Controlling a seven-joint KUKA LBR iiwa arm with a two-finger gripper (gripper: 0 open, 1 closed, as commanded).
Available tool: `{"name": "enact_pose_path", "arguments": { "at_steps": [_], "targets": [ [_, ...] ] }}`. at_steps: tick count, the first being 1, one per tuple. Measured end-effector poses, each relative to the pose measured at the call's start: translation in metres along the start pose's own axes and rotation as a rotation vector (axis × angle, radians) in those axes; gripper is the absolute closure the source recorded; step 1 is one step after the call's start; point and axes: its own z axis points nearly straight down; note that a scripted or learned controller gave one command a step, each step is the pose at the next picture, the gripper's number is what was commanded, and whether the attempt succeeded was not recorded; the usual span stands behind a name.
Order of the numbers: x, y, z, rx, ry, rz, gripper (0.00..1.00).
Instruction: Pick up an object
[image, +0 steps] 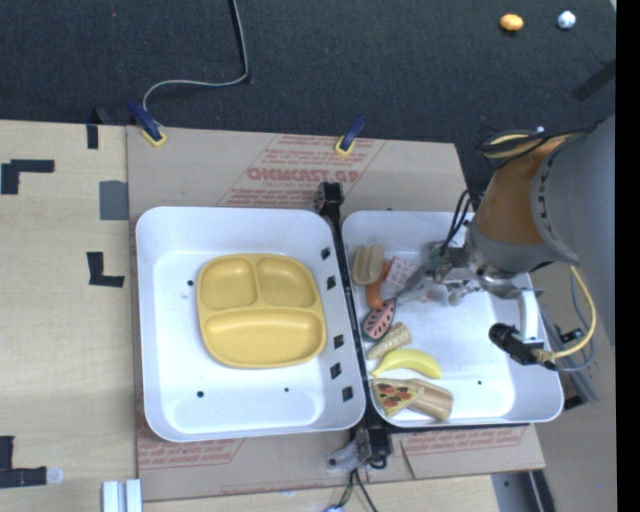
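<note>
— What lay in the left bin (160, 330)?
— A yellow divided tray (262, 310).
— And the right bin (500, 395)?
— Toy foods along its left side: a hot dog (370, 268), strawberry (381, 320), banana (407, 363), pizza slice (400, 396). The gripper (428, 283) hovered low beside them; whether it was apart or together, I couldn't tell.

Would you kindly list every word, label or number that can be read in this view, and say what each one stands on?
"CHEMCAST GP", in red, on the brown cardboard sheet behind the two white bins.
More red print along the cardboard's front edge, below the left bin: too small and blurred to read.
</note>
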Motion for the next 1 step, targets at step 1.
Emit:
{"name": "enact_pose_path", "arguments": {
  "at_steps": [1],
  "targets": [
    [0.0359, -0.0169, 0.0183, -0.003, -0.007, 0.006, 0.0]
  ]
}}
